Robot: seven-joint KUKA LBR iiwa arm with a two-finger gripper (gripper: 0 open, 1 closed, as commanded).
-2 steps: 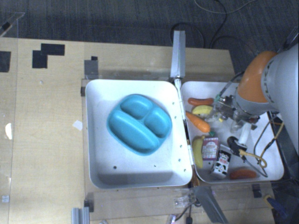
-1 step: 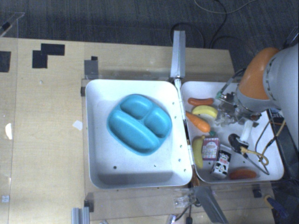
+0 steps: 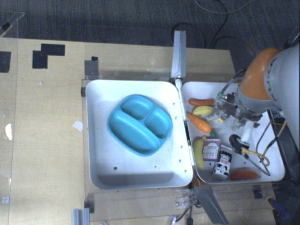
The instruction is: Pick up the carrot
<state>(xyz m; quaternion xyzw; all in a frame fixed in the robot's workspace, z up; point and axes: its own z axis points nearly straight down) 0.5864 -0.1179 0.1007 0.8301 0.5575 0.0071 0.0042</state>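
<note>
Camera view: my gripper hangs low in the right bin; whether it is apart or together, I cannot tell. Nearby, the carrot lies along that bin's left wall.

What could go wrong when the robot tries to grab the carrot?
1. The carrot lies close to the bin wall, so the tool might bump the wall and miss.
2. A yellow fruit and a red sausage-shaped toy sit right beside it, so the tool could grab or knock one of those instead.
</note>
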